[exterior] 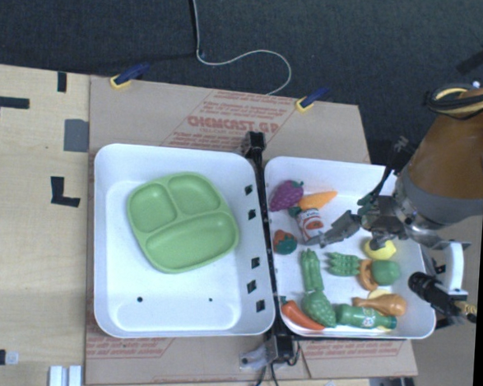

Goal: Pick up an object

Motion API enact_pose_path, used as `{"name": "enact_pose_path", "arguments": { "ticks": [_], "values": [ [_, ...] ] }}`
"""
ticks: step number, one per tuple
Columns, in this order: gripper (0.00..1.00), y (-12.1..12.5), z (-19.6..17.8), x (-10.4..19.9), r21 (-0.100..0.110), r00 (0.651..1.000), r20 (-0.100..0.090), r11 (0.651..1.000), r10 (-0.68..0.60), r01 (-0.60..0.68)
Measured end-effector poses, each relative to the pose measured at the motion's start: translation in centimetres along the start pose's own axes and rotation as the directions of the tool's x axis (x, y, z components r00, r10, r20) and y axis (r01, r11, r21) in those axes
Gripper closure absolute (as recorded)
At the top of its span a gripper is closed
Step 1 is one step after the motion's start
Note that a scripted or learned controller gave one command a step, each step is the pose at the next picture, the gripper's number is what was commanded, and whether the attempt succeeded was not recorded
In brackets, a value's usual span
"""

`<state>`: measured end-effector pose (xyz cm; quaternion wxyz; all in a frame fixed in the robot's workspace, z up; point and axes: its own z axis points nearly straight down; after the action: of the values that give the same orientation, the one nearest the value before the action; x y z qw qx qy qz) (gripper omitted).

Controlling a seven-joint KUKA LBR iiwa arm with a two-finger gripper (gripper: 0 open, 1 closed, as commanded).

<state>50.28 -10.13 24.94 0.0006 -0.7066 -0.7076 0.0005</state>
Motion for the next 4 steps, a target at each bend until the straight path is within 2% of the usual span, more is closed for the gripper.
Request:
{"name": "enact_pose_path", "arguments": {
  "ticks": [1, 2, 3, 4],
  "values": [
    [0.00, -1.9, -10.8, 5.1, -0.011, 1.000, -0.001, 1.000, -0.007, 0.007],
    [1.00, -1.9, -11.1, 4.9, 0.000, 1.000, 0.000, 1.000, -0.003, 0.003],
    [1.00, -1.0, -23.0, 12.7, -0.015, 1.000, -0.002, 1.000, -0.009, 0.009],
    [1.00, -1.9, -28.9, 15.0, -0.008, 1.000, 0.000, 1.000, -0.003, 0.003]
  ]
}}
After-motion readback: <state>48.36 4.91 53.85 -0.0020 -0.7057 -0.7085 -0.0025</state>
